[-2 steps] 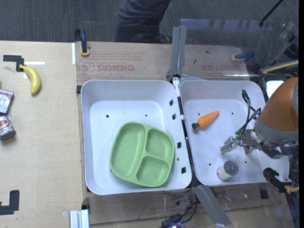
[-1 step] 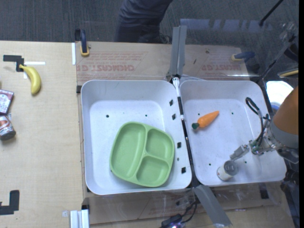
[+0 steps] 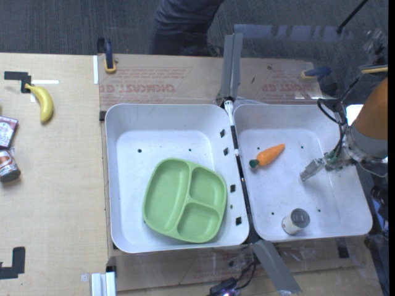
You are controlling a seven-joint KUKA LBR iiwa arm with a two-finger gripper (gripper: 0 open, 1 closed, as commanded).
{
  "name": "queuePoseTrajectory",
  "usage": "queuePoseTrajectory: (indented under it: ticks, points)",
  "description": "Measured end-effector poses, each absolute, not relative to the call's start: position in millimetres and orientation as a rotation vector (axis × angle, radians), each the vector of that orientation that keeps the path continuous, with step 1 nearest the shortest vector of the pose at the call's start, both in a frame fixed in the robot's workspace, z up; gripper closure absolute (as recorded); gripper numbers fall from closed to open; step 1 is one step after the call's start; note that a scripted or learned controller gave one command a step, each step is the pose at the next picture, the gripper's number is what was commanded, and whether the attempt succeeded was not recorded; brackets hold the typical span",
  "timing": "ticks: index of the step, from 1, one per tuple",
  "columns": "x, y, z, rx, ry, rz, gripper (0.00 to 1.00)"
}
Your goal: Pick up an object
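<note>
**Arm low in right bin, carrot lying free**

Surface (image 3: 55,184): light wood, takes up the left side, with a cardboard sheet (image 3: 185,82) behind the bins.

Left bin (image 3: 117,165): shallow, white, holds a green divided plate (image 3: 185,200) with three compartments, sitting toward the front, slightly tilted in plan.

Right bin (image 3: 345,221): shallow, white, touching the left bin along the centre divider. Holds the task things.

Arm (image 3: 373,125): grey with orange band, enters from the right edge, wrist over the right rim of the right bin.

Claw (image 3: 310,170): grey, reaches left and down into the right bin, tip near the bin floor at mid-right. Cannot tell if it is released or clenched; too small and blurred. Nothing visible in it.

Carrot (image 3: 270,155): orange with green top at its left end, lies on the right bin floor, upper middle, slanted up to the right. Left of the claw, apart from it, no contact.

Small can (image 3: 296,221): grey lid, pale body, on its side near the front of the right bin, below the claw, well apart from the carrot.

Banana (image 3: 43,102): yellow, on the surface far left, back area.

Packets (image 3: 7,150): dark red and white, at the left edge of the surface, partly cut off.

Clamps (image 3: 106,57): dark with orange, at the back edge of the cardboard sheet.
</note>
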State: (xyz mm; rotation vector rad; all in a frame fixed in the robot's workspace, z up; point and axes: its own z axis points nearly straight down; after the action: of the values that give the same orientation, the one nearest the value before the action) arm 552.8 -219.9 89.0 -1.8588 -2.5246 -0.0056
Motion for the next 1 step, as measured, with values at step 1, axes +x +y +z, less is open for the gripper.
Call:
queuePoseTrajectory:
  ticks: [1]
  points:
    - [476.8,-220.6,89.0,-1.870,-2.512,-0.003,0.00]
